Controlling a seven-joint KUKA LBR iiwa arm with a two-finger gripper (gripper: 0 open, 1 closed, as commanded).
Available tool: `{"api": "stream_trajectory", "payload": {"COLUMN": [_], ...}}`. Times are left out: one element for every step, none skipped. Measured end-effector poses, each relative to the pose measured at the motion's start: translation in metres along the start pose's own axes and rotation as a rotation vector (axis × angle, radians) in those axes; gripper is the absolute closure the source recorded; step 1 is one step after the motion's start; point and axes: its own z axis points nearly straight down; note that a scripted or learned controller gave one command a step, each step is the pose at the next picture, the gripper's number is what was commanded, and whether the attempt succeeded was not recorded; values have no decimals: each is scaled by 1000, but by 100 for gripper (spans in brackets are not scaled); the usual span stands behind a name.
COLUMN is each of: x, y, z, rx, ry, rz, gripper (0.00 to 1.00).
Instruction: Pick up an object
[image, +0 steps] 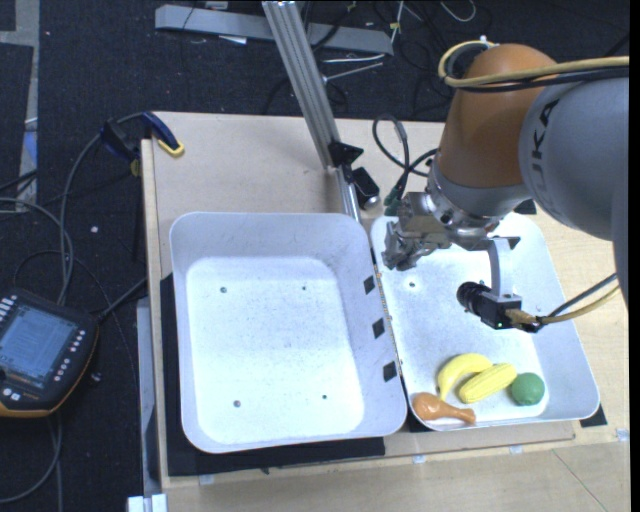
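Four toys huddle at the right bin's (560, 290) near corner: banana (456, 372), corn (486, 382), green ball (527, 389), orange drumstick (442, 408); tool (400, 250) hangs over the far end, well apart; left bin (270, 420) alongside; pendant (35, 350) lies off the tabletop (230, 165).

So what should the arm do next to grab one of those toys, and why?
Probably swing the hand toward the near corner of the right bin. It sits at that bin's far left end, while the yellow corn, banana, green ball and orange piece cluster there.
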Motion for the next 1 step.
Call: {"api": "stream_trajectory", "payload": {"x": [48], "y": [-20], "z": [16], "rx": [2], "ry": [0], "rz": [0], "gripper": [100]}}
